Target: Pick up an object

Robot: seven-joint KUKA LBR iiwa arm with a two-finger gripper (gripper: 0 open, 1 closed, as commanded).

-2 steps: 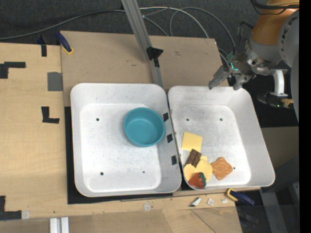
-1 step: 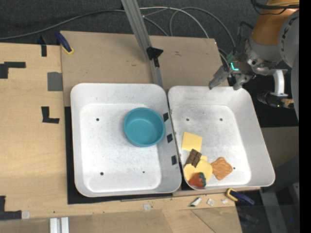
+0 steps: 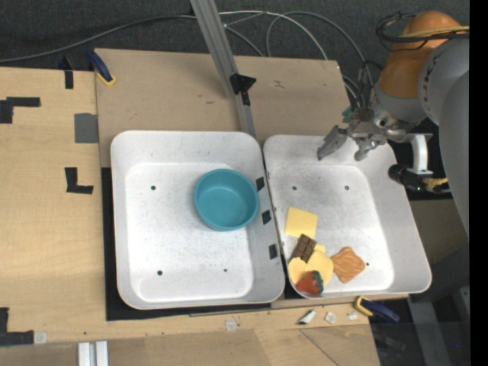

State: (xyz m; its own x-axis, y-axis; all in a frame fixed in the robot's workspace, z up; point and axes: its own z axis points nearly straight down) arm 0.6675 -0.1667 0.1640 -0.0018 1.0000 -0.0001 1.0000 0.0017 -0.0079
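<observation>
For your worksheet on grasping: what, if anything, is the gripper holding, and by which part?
Nothing. The gripper hangs open over the right bin's far edge, with no object between its fingers.

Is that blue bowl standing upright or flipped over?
Upright. The blue bowl in the left bin shows its open mouth and inner floor to the camera, with nothing visible inside.

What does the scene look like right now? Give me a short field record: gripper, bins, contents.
gripper: open, fingers spread, above far edge of right bin, holding nothing
left bin: holds blue bowl, upright, near its right side
right bin: small items clustered at near-left corner
items: yellow square, brown block, orange piece, red piece
gripper to items: apart, no contact
</observation>
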